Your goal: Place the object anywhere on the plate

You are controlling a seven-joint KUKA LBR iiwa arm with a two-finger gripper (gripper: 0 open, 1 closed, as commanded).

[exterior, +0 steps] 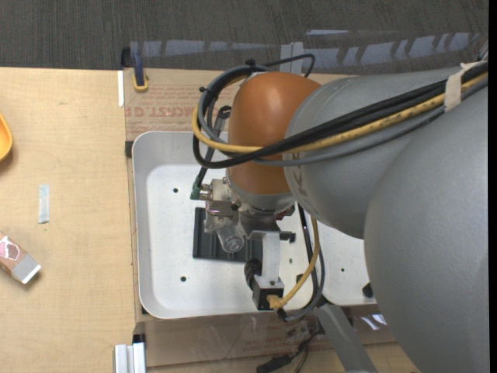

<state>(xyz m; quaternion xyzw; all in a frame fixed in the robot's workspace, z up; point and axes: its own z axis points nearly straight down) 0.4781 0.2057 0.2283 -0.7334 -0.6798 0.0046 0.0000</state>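
A dark, flat, square-edged plate (208, 238) lies on the floor of the white bin (159, 208), near its middle. My gripper (230, 239) hangs straight over the plate's right part, and the wrist hardware hides what is under it. A small clear, rounded piece (231, 242) shows at the gripper's tip above the plate; I cannot tell whether it is the object or part of the tool. The orange band (268, 130) and the grey arm (388, 177) cover the right half of the bin.
On the wooden bench left of the bin lie an orange item (3, 142) at the edge, a small grey strip (43, 204) and a pink-and-white packet (17, 259). A blue clamp (140, 72) stands at the bin's back left corner. Cables (213, 130) loop around the wrist.
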